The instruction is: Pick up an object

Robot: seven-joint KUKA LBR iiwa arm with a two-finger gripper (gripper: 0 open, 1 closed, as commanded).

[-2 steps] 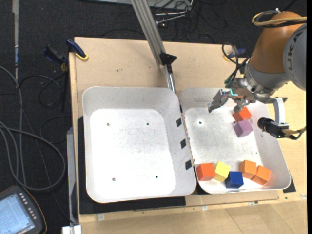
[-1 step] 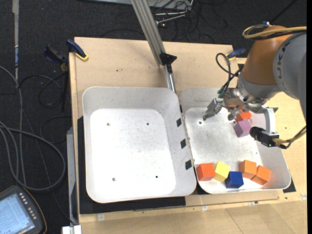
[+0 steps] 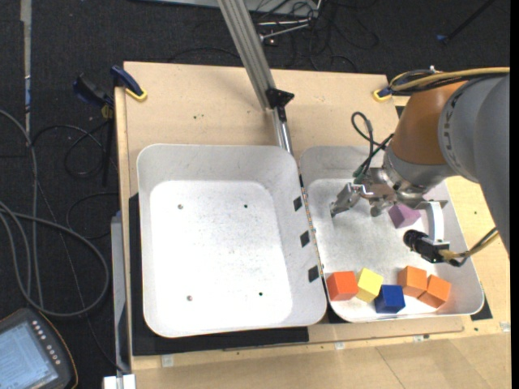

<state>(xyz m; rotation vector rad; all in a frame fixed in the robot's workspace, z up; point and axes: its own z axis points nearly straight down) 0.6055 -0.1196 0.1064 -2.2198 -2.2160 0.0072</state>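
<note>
Dark carpet with loose cables surrounds a plywood bench carrying two white bins. From the view's centre, the left bin sits at nine o'clock and the right bin at three, where the arm reaches in.

The gripper hangs over the right bin's upper middle, its fingers spread apart with nothing between them. A purple block lies just beside it at four o'clock, partly hidden under the wrist; whether they touch I cannot tell.

The other blocks crowd the bin's near edge at six o'clock from the gripper: an orange block, a yellow block, a blue block and two more orange ones. Probably they gathered there because the bin floor slopes down to its wall.

Nothing is picked up yet. The purple block looks the easiest target, standing apart from the packed row.
</note>
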